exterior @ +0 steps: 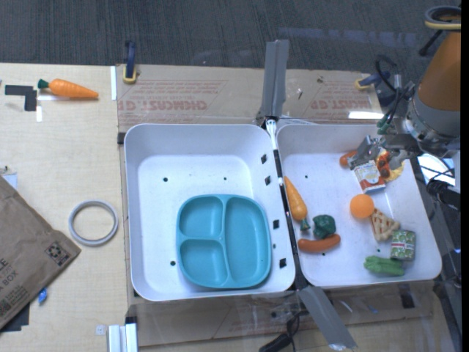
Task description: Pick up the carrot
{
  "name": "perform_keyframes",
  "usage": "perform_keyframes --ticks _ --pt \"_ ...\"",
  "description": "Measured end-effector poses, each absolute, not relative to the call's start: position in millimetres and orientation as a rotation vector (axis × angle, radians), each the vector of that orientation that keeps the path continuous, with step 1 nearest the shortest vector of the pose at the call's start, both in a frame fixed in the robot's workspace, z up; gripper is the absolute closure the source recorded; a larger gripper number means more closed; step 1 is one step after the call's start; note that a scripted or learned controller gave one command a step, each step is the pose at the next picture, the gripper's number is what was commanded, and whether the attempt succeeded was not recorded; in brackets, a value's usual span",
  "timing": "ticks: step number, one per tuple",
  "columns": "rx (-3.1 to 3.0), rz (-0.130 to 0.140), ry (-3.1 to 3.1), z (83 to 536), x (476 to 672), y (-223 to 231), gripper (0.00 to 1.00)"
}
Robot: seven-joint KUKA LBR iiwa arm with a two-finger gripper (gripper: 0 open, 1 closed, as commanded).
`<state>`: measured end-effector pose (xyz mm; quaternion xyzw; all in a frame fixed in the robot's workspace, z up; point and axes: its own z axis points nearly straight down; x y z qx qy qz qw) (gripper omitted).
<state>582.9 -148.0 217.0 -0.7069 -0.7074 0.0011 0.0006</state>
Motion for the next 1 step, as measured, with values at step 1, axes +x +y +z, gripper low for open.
perform_keyframes --ticks 1 --pt "-2.677 0.006 -1.636 163.9 523.9 -143.0 0.00"
